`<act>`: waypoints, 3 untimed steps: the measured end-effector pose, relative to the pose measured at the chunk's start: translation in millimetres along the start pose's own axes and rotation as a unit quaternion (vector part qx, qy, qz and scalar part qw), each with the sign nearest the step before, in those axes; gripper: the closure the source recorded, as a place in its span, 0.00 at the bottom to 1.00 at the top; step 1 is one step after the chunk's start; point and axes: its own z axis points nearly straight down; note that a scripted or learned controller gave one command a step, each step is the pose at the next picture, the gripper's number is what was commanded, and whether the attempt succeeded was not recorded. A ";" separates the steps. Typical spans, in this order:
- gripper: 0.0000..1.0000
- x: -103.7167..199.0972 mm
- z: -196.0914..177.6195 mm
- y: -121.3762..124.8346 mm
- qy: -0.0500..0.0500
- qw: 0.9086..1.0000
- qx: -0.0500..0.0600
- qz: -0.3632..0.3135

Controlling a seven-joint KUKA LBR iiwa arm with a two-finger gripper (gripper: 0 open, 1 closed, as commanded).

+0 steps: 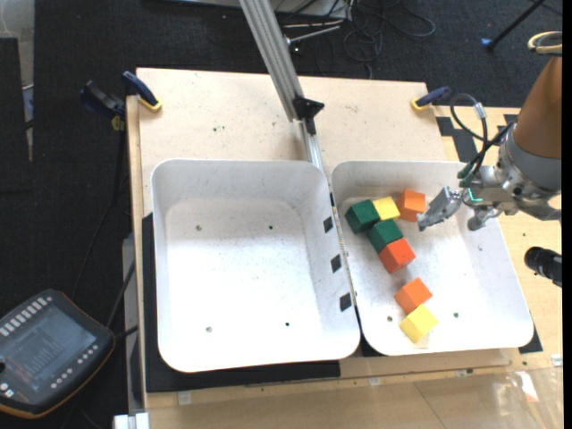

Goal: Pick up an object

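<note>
We note the gripper [454, 209] open, holding nothing, at right-centre of frame beside the blocks [391, 239]; no legible writing.

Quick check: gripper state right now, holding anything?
Gripper: jaws open, holding nothing, hovering over the right bin beside the orange block.

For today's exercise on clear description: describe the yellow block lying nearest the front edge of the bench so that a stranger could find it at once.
Start at the right-hand white bin, the one holding the coloured blocks. Follow the line of blocks toward the front rim to the last one, the yellow block. It touches an orange block just behind it; the other yellow block sits far back among the green ones.
</note>
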 end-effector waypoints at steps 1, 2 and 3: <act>0.00 -0.8 63.8 2.4 0.000 1.000 0.003 0.001; 0.00 -8.6 123.6 -1.7 0.001 1.000 0.003 0.001; 0.00 -7.8 177.4 -2.9 0.001 1.000 0.003 0.001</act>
